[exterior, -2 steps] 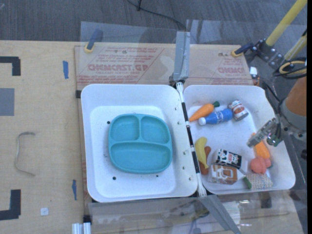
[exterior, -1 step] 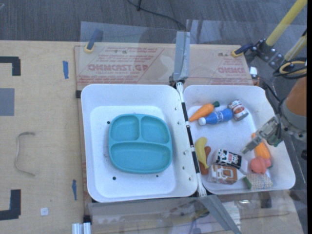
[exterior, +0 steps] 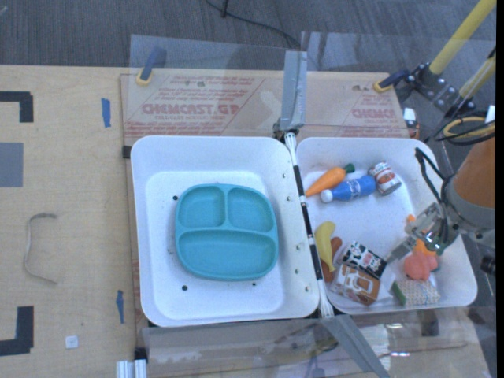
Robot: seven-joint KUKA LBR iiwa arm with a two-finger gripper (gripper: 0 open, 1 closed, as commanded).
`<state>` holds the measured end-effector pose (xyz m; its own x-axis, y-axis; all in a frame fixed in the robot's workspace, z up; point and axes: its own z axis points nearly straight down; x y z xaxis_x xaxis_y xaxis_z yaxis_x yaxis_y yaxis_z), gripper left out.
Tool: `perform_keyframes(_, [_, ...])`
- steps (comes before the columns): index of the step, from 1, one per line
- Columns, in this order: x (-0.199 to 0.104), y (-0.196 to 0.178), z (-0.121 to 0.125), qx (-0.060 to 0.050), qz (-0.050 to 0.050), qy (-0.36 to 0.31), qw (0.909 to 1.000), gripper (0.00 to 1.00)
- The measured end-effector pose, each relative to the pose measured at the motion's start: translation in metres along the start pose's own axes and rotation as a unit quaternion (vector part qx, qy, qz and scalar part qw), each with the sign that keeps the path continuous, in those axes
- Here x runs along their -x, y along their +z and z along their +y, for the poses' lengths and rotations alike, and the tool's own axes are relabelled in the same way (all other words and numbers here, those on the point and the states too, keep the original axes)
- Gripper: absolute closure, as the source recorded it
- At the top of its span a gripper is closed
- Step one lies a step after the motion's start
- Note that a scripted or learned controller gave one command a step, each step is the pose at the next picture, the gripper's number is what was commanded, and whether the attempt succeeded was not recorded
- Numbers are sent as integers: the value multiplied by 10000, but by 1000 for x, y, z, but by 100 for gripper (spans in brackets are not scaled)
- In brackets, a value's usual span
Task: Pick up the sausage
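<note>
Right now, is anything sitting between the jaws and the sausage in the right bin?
Yes. The black-and-white box lies between them, close against the right side of the sausage, with the jaws farther right in the view. A banana flanks its left. From above, the sausage looks uncovered.

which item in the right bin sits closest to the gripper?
The orange-pink toy, right beside the gripper at the bin's right side; carrot, blue bottle and banana lie farther left.

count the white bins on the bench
2. The left shallow white plastic bin holds a teal divided plate; the right shallow white plastic bin holds the toy food. None seem hidden.
</note>
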<state>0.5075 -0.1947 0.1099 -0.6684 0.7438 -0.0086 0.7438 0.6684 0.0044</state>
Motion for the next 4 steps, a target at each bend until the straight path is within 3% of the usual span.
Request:
perform_keyframes(1, [-12, 20, -21, 15, -20, -555, 9985, 0])
perform_keyframes(2, [-10, 9, -21, 34, -46, -530, 9986, 100])
perform_keyframes(3, [-21, -8, -17, -1, 5, -1510, 9885, 100])
perform_keyframes(4, [-20, -8, -17, -3, -4, -1503, 9886, 0])
